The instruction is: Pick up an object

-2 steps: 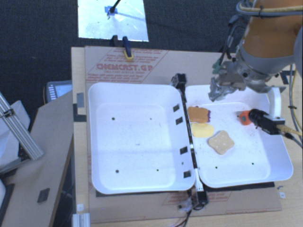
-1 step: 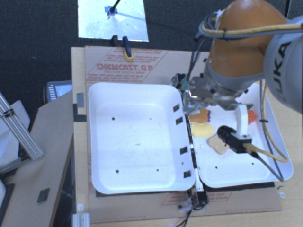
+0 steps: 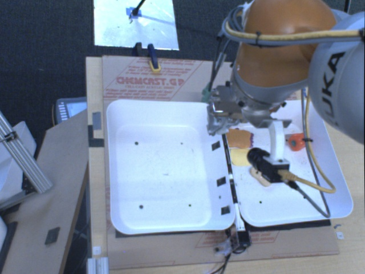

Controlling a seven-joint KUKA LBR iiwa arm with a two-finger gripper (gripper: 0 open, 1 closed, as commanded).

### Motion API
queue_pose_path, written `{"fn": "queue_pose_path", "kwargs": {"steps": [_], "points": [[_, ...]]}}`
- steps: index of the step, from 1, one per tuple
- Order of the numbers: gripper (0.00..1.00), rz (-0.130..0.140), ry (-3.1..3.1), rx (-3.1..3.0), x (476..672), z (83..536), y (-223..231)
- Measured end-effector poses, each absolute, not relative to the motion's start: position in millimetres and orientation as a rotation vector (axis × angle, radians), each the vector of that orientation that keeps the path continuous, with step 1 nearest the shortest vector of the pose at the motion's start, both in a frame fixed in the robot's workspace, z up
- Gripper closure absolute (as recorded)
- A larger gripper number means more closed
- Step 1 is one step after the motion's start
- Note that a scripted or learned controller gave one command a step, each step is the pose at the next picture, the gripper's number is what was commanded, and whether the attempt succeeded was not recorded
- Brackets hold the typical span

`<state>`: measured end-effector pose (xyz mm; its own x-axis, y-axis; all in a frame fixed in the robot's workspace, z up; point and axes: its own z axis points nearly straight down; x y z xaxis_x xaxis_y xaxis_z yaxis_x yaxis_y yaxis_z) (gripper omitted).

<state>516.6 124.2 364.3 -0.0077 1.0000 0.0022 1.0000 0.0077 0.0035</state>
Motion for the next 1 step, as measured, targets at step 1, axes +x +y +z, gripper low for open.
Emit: {"fn": "queue_pose_path", "kwargs": {"steps": [1], "points": [[1.00,0.021,2.222,2.211,486.3,471.6,108.1]]}}
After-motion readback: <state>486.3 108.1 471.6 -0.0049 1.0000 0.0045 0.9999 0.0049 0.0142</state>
